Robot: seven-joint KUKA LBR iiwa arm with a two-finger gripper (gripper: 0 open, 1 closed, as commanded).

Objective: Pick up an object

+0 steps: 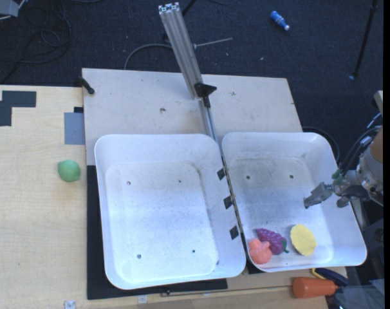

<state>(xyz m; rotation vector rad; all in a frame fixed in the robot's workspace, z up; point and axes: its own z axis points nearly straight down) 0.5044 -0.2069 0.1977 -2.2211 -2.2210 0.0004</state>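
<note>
Fingers of the gripper [328, 195] stood apart with nothing between them, two grey prongs reaching in from the right edge of the frame over the right bin [324, 143], above its bare floor near the right wall. Their spread looked like readiness for a grasp not yet made — no object lay directly under them.

Candidates for the pick were gathered in the lower part of that bin, at the lower right of the frame: a yellow piece [303, 239] lay nearest the gripper, just below it; a purple piece [271, 238] sat to its left, touching or almost touching an orange-pink piece [260, 251] tucked against the bin's lower left corner. That crowding against the wall would likely make the last two awkward to close on, so the yellow one seemed the easier target.

Nothing lay on the floor of the left bin [111, 153]. A green ball [69, 170] rested on the wooden worktop [27, 237] at the left of the frame, well apart from both bins, and an orange tool [313, 286] lay below the right bin.
</note>
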